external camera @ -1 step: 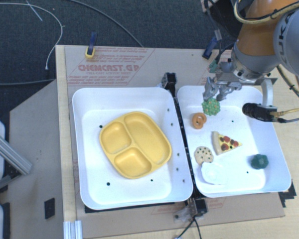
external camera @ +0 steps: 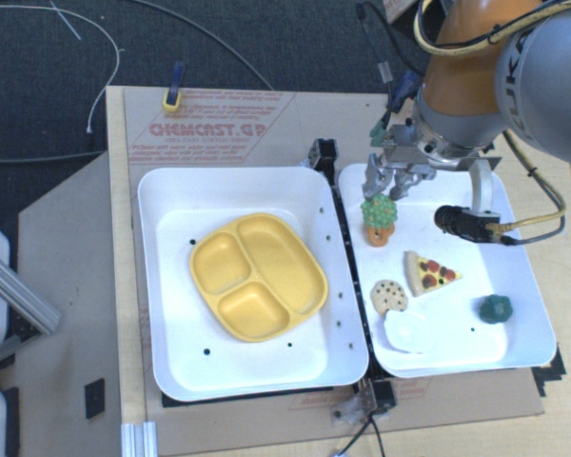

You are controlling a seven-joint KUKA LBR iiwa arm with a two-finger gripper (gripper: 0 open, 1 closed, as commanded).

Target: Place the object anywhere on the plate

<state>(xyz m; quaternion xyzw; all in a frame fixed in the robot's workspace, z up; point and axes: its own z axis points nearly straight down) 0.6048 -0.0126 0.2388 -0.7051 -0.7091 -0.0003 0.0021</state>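
The yellow three-compartment plate point(external camera: 257, 274) lies in the left bin point(external camera: 162, 217) with nothing on it. A small toy plant point(external camera: 380, 219), green on top with an orange pot, stands upright at the near-left of the right bin point(external camera: 523, 284). My gripper point(external camera: 391, 185) hangs right over the plant's green top, with its two fingers point(external camera: 375, 179) spread apart and pointing down. The fingertips end just beyond the plant's top, and nothing sits between them.
In the right bin lie a pizza slice point(external camera: 431, 273), a spotted cookie point(external camera: 389, 296), a white lump point(external camera: 404, 332) and a dark green ball point(external camera: 496, 308). A black cable piece point(external camera: 466, 223) hangs off the arm over that bin. The ridge between the bins point(external camera: 347, 255) separates plate and plant.
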